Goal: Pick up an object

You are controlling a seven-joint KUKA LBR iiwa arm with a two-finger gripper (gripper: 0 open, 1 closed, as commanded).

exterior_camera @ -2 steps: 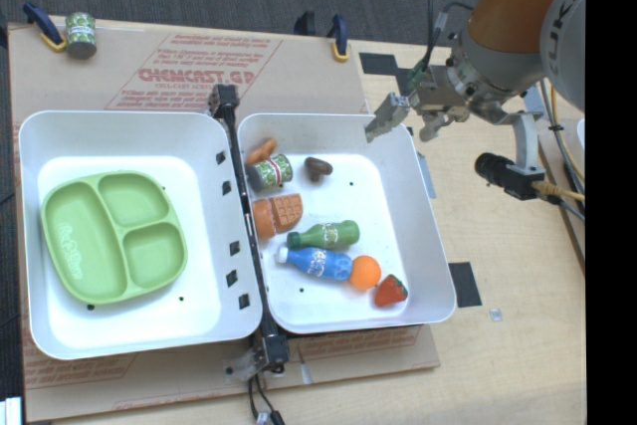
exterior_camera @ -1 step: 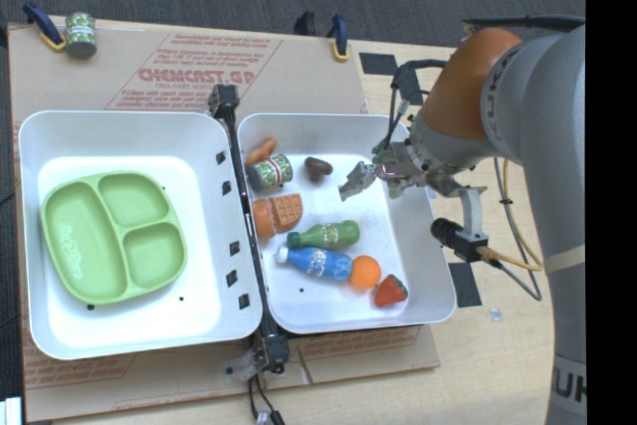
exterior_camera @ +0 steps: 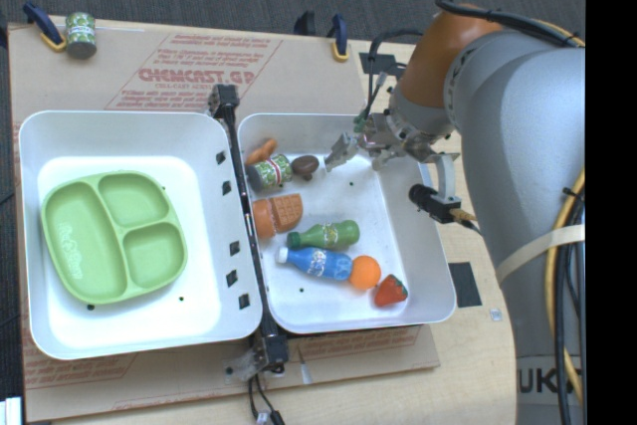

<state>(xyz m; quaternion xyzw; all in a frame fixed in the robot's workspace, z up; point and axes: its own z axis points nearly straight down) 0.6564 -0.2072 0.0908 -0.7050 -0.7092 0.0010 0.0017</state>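
Gripper state: the gripper [exterior_camera: 343, 149] hangs in the upper middle of the right bin [exterior_camera: 423, 259], its fingers slightly parted with nothing between them — released, gripping no object.

Nearest object: a small dark brown oval piece [exterior_camera: 306, 165] lies just left of the fingertips, close but apart from them; it touches the green-labelled can [exterior_camera: 271, 171] on its left.

Handling of the brown piece: it looks like light, hard plastic, smooth and rounded — likely to squirt out of a pinch unless taken across its short width at the middle.

Can: small and stiff, lying on its side; judged liable to roll, best gripped across the body.

Other choices: an orange carrot [exterior_camera: 262, 151] above the can, a bread slice [exterior_camera: 278, 212] below it, then a green bottle [exterior_camera: 326, 235], a blue bottle [exterior_camera: 316, 262], an orange ball [exterior_camera: 365, 271] and a strawberry [exterior_camera: 391, 291] toward the lower right, all well apart from the gripper.

Left bin: holds a green divided plate [exterior_camera: 111, 235].
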